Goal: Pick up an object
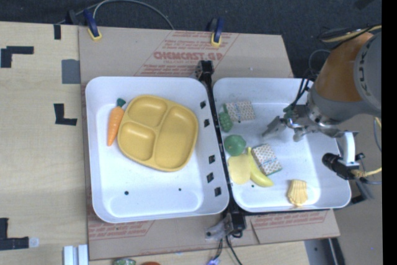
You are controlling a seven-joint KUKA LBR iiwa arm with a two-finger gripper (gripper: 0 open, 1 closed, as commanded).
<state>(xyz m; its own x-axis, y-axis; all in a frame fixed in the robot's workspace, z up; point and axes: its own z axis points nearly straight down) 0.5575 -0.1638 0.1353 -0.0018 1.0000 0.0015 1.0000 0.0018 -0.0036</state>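
Pick not yet made. End effector [286, 127] hangs over the right bin [322, 198], fingers spread, grasping nothing. Nearest candidates: sponge [266, 159] and green ball [235, 145], near the bin's left wall.

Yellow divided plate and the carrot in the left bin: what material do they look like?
Yellow divided plate: looks like moulded plastic, smooth with a dull sheen, uniform colour, rounded rims between its three compartments. Carrot: probably a plastic toy, with flat orange colour, a smooth surface and a green top; rubber or foam can't be ruled out from this view.
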